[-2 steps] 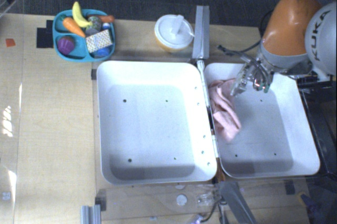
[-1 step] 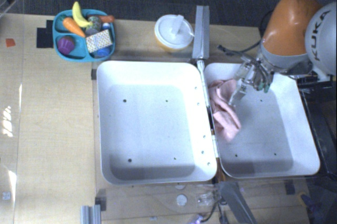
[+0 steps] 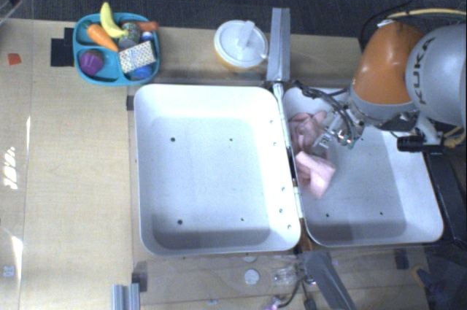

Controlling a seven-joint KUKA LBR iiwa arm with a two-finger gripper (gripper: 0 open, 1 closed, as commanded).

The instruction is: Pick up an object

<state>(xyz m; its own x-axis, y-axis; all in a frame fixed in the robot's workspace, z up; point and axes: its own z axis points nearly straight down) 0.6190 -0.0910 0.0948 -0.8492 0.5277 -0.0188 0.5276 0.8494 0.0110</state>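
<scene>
We see the claw (image 3: 330,143) low in the right bin (image 3: 379,221), among the pink cloth (image 3: 312,155) near the bin's left wall; we cannot tell whether it grips anything.

light: even, bright | shadows: soft along bin (image 3: 211,239) walls | focus: slightly soft, grainy

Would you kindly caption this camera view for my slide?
Gripper over pink objects in the right bin.
</scene>
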